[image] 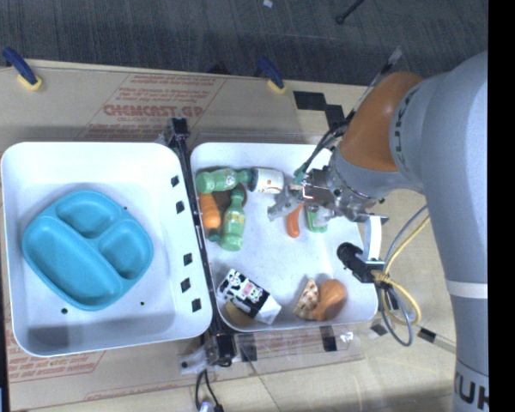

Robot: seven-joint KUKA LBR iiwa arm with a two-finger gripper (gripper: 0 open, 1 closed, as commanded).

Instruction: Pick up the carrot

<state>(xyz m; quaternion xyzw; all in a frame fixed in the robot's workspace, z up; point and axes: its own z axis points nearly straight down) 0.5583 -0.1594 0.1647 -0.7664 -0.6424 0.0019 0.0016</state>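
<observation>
Reaching in from the right of the camera view, the grey arm with its orange band brings its gripper point(297, 197) low over the right-hand bin point(266, 247), one of two white bins on the table. A small orange carrot point(293, 222) lies on the bin floor just below the jaws, its long axis running roughly up and down the picture, near upright on the frame and slightly tilted. The upper end of the carrot sits right at the fingertips; whether it is touched or merely close cannot be told from this angle, nor can the width of the jaws be made out against the clutter of metal and cable. A second orange piece point(210, 214) rests at the bin's left wall beside two green bottles point(227, 197), well apart from the jaws. On this evidence the coming move looks like a short drop straight down, with the jaws set across the carrot's narrow width.
</observation>
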